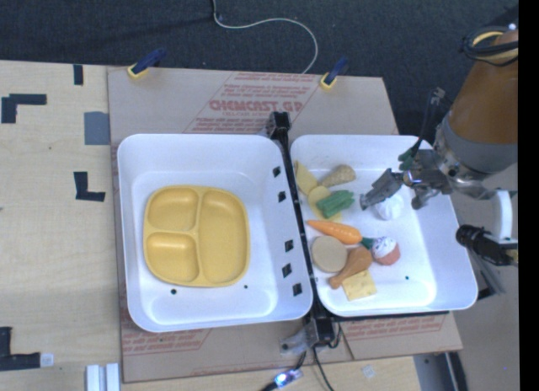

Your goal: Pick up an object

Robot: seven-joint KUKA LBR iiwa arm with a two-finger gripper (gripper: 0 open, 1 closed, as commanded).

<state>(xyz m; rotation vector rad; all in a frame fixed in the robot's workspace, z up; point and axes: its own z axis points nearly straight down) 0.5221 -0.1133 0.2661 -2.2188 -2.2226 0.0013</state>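
Observation:
My gripper (pixel 397 193) hangs over the right bin (pixel 438 254), near its upper middle, with its two dark fingers spread open. A small white object (pixel 389 208) lies in the bin just below and between the fingers; nothing is gripped. To the left lie toy foods: a tan piece (pixel 339 175), a yellow piece (pixel 305 180), a green piece (pixel 335 203) and an orange carrot (pixel 335 231). Lower down are a round tan disc (pixel 328 254), a brown drumstick (pixel 352 265), a yellow cheese wedge (pixel 360 286) and a red and white piece (pixel 386 249).
The left bin (pixel 135 162) holds a yellow divided plate (pixel 197 235). Black clips sit along the rim between the two bins (pixel 289 246). Both bins rest on a cardboard sheet (pixel 244 103). A white cable (pixel 269 23) loops behind on the dark floor.

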